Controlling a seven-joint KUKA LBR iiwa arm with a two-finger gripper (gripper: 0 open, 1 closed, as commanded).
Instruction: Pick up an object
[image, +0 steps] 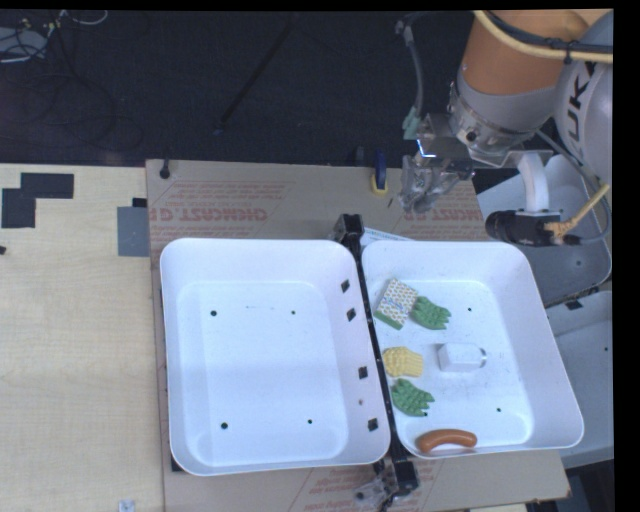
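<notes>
My claw (425, 190) hung above the far edge of the right bin (520, 275), over the brown cardboard sheet (260, 200) under both bins. It was small and blurry against the cardboard, so I couldn't tell how far open it was or whether it gripped anything. My arm (520, 60) came in from the upper right, orange band showing.

All objects lay in the right bin, well apart from my claw: a checkered block (395, 302) touching a green leafy piece (431, 314), a yellow corn piece (402, 361) just above a second green piece (411, 398), a white cup-like item (460, 356), maybe a mug, and an orange sausage (447, 440) at the near rim. The left bin (190, 290) sat beside it, black clips (352, 290) joining them.

The counter (70, 350) was pale wood with dark grey patches (45, 195) at left. Behind it, a dark floor with cables (60, 40).
</notes>
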